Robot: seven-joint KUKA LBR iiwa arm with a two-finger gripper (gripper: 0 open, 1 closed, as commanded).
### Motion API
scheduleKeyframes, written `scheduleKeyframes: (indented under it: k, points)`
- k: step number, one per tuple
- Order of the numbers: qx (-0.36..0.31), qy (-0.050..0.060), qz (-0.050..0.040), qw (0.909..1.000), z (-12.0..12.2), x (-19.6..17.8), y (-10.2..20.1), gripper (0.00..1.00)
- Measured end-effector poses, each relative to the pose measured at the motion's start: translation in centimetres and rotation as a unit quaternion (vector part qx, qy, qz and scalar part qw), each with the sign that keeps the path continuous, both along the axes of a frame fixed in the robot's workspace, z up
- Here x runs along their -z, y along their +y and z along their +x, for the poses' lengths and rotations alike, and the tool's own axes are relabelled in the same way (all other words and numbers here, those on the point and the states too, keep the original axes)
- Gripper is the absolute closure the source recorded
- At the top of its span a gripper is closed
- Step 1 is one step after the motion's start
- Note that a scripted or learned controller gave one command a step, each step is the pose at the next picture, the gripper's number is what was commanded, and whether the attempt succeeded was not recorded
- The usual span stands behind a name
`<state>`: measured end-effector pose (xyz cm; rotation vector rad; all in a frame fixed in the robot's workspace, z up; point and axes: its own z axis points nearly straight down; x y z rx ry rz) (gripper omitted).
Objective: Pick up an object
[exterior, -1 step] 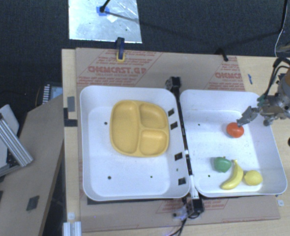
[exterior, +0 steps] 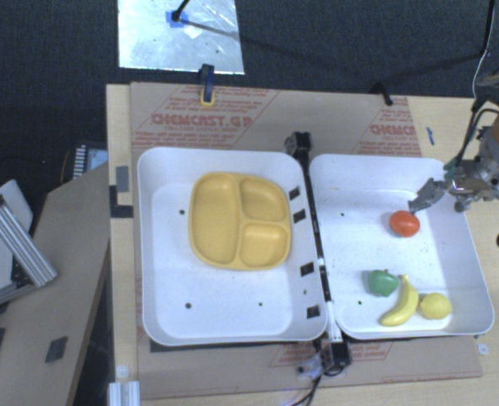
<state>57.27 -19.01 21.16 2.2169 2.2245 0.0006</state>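
"chemcast gp" printed on the cardboard (exterior: 200, 118) upper centre, my gripper (exterior: 424, 197) at right bin's (exterior: 351, 189) upper-right edge just above tomato (exterior: 404, 223), grip state cannot tell, bin's left side open.

You're looking down on two white bins side by side. Left bin (exterior: 161, 227): a yellow divided plate (exterior: 237, 220) sits near its centre. Right bin (exterior: 359, 193): a red tomato (exterior: 404, 223) lies toward the right wall, with the gripper (exterior: 424, 196) just above and right of it, close by; contact can't be told. Near the bin's front right corner you have a green pepper (exterior: 383, 282), a banana (exterior: 401, 303) touching it, and a lemon (exterior: 435, 305) just beside the banana.
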Motion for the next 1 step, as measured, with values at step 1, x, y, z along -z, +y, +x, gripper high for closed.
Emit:
scheduleKeyframes:
  k: [1]
  points:
    - [0.001, 0.002, 0.0006, 1.0000, -0.31, 6.23, -0.25, 0.00]
